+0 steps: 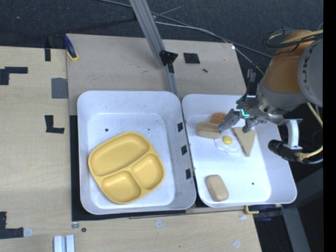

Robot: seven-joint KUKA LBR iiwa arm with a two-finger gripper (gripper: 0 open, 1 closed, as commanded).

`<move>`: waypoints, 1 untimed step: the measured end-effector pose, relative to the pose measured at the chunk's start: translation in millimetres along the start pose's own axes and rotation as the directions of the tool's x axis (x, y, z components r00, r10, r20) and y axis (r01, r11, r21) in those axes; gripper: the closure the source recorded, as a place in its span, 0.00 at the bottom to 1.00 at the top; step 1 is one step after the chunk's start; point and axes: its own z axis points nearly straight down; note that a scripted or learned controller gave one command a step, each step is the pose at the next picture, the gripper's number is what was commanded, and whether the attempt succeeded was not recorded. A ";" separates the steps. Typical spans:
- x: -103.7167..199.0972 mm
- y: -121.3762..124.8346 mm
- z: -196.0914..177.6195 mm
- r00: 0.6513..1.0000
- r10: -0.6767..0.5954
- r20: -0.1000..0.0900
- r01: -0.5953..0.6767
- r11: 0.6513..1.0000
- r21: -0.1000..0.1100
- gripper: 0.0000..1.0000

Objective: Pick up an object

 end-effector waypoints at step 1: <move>0.0 1.0 -1.5 1.000 0.000 0.001 0.000 1.000 -0.004 0.00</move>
